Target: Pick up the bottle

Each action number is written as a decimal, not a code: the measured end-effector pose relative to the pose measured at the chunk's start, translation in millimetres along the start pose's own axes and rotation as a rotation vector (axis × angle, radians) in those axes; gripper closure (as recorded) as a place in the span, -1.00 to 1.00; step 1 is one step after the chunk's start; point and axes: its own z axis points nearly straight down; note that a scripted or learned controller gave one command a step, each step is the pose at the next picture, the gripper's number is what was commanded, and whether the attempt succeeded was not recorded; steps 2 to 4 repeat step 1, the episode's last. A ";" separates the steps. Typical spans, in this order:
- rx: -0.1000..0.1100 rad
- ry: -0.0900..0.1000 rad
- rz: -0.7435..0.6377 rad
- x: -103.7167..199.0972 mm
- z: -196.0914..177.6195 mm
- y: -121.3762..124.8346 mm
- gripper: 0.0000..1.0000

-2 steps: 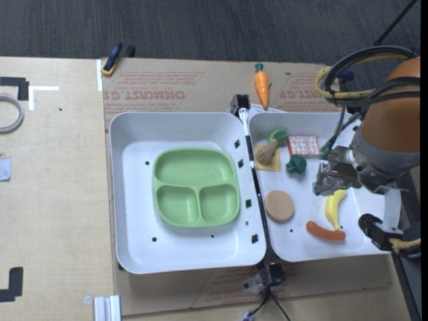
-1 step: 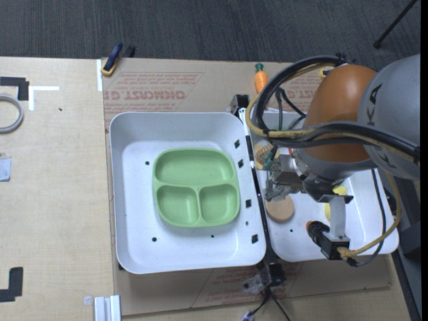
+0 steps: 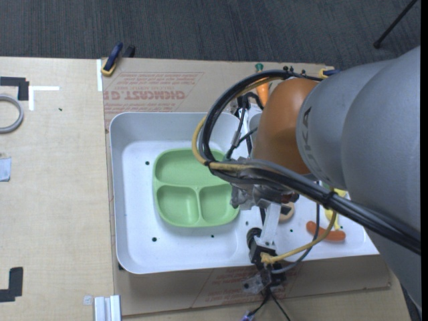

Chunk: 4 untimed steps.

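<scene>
- The hand (image 3: pixel 262 199) hangs low over the white bin (image 3: pixel 134 179), right next to the green divided tray (image 3: pixel 190 189), buried under cables and its own wrist, so honestly can't tell what it's doing.
- Black and yellow cables (image 3: pixel 221 122) loop off the wrist and trail down past the bin's near rim.
- The big grey arm (image 3: pixel 374 132) with its orange band (image 3: pixel 284 126) comes in from the right and covers most of the right half of the bin.
- The bottle: can't make it out for sure anywhere.
- An orange carrot-looking thing (image 3: pixel 326 231) lies on the bin floor right of the hand, with a small tan ring-shaped bit (image 3: pixel 286 212) beside it.
- The bin sits on flat cardboard (image 3: pixel 154 89) on the surface (image 3: pixel 53 199).
</scene>
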 end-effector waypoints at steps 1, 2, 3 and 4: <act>-0.002 0.000 0.117 53.5 -38.3 -21.3 1.00; -0.002 0.000 0.117 53.5 -38.3 -21.3 1.00; -0.002 0.000 0.117 53.5 -38.3 -21.3 1.00; -0.002 0.000 0.117 53.5 -38.3 -21.3 1.00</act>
